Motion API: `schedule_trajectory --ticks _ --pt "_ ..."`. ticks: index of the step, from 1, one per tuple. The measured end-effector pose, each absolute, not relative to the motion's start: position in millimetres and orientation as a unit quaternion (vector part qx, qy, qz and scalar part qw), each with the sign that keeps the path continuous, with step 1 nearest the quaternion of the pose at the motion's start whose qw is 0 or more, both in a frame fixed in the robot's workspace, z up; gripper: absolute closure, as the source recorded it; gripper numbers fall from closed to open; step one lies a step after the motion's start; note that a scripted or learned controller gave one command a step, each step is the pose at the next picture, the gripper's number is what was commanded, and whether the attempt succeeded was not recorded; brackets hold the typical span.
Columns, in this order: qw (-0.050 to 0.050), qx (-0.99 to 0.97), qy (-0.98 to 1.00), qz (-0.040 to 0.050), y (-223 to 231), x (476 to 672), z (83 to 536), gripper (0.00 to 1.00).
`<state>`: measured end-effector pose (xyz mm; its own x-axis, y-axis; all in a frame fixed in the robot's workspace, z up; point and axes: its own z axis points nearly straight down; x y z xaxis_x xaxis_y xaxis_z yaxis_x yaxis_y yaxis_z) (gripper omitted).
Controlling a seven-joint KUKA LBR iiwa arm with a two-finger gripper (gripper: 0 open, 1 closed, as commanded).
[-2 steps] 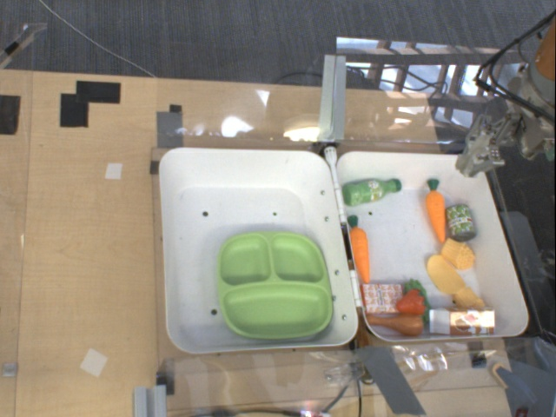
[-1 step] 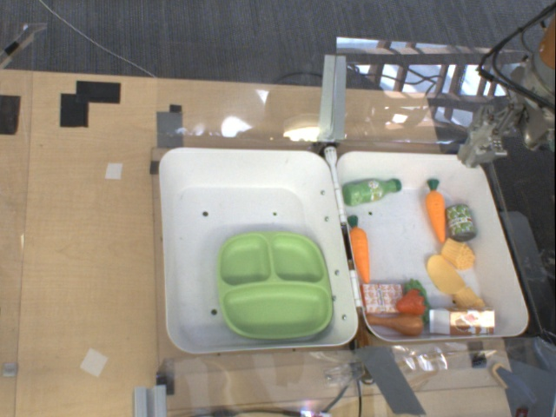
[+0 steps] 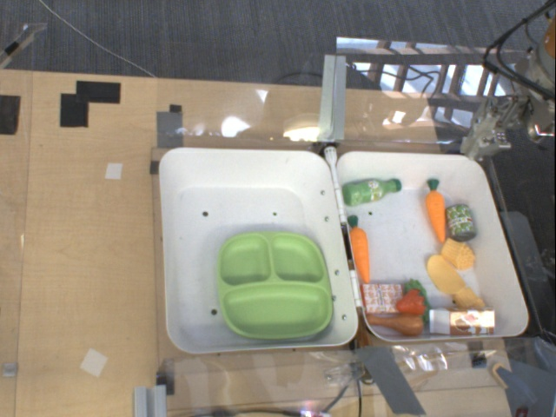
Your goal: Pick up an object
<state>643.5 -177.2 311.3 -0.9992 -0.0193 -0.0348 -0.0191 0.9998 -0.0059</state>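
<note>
Two white bins are sitting side by side: the left bin (image 3: pixel 187 233) is holding a green divided plate (image 3: pixel 274 284), the right bin (image 3: pixel 395 224) toy food. Nearest are lying a white bottle (image 3: pixel 460 321) and strawberry (image 3: pixel 413 301), farther two carrots (image 3: pixel 359 248) and a green bottle (image 3: pixel 371 190). Whether the gripper (image 3: pixel 486 133), hanging past the far right corner, is gaping or closed, I cannot tell.

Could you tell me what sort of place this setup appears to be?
Probably a robotics lab's picking bench: two white bins side by side on a wooden bench, toy food such as a carrot, a green divided plate, and metal framing behind.
</note>
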Motion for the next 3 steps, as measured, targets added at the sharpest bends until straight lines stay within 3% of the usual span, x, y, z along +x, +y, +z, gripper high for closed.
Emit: schedule_trajectory --ticks 1,2,3 --pt "0.023 -0.011 1.000 -0.0038 -176.3 645.8 325.5 1.00" --pt "0.008 0.024 1.000 -0.0013 -190.8 670.6 380.0 1.00" --pt "0.003 0.057 0.998 0.0018 -101.6 641.4 309.0 1.00"
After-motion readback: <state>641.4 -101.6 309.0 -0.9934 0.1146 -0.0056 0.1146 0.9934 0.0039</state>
